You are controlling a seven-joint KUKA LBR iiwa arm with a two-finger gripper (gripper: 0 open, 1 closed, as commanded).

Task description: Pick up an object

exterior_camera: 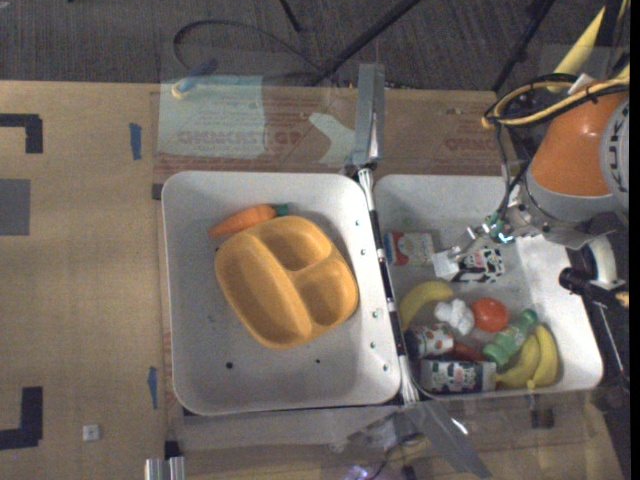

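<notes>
My gripper (pixel 478 253) hangs low over the upper middle of the right bin (pixel 575 373), reaching in from the right under the arm's orange band. A small black-and-white cow-patterned object (pixel 486 262) lies right beneath it; whether they touch I cannot tell. Close by in the same bin are a red-and-white carton (pixel 410 247), a banana (pixel 424 299), a white lumpy item (pixel 456 315), a red tomato (pixel 490 314), a green bottle (pixel 510 339), a second banana (pixel 541 358) and a cow-print carton (pixel 457 375).
The left bin (pixel 190 318) holds an orange divided plate (pixel 287 280) with a carrot (pixel 243 219) at its upper left edge. A metal divider (pixel 380 278) separates the two bins. Cables and tripod legs lie beyond the bench.
</notes>
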